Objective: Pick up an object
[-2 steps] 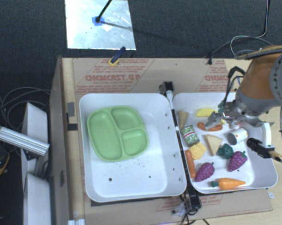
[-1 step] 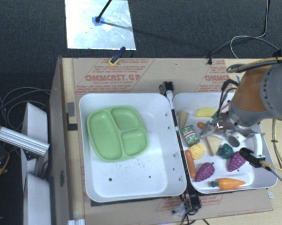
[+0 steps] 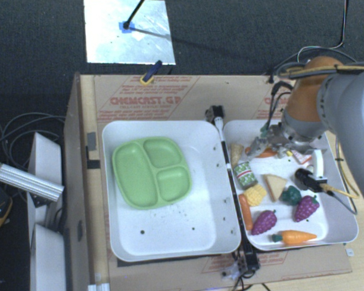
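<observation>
Seemingly low over the far left of the right bin (image 3: 346,225), the pincer (image 3: 266,146), whose spread I cannot tell, should settle squarely on the orange piece (image 3: 264,152) beneath it, avoiding the nearby wedge (image 3: 275,184) and can (image 3: 245,174).

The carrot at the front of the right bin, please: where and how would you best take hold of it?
Probably from above, across the middle of the carrot. It lies flat and long, parallel to the bin's front rim, so the claw should close across its narrow width. The purple grapes sit close behind its green end, so grip nearer the orange body.
</observation>
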Action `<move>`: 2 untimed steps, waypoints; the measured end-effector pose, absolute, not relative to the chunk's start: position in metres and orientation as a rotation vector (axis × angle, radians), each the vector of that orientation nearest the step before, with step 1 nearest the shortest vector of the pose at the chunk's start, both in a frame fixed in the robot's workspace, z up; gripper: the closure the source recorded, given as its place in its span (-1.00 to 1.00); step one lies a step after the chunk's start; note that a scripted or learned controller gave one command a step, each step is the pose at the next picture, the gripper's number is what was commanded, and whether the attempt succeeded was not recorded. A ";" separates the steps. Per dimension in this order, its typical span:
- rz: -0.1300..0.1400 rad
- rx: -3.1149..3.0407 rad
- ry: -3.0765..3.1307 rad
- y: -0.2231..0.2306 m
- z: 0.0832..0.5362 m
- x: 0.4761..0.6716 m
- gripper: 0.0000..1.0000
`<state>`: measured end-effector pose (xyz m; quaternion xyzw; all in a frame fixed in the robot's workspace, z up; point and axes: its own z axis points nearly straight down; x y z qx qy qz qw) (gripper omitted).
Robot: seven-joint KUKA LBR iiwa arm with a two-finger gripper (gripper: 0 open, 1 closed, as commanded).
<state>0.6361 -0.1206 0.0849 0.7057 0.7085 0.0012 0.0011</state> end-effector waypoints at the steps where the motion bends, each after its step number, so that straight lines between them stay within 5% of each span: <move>1: -0.030 2.244 2.238 -0.135 0.080 0.661 -1.00; 2: -0.033 2.240 2.241 -0.136 0.091 0.661 1.00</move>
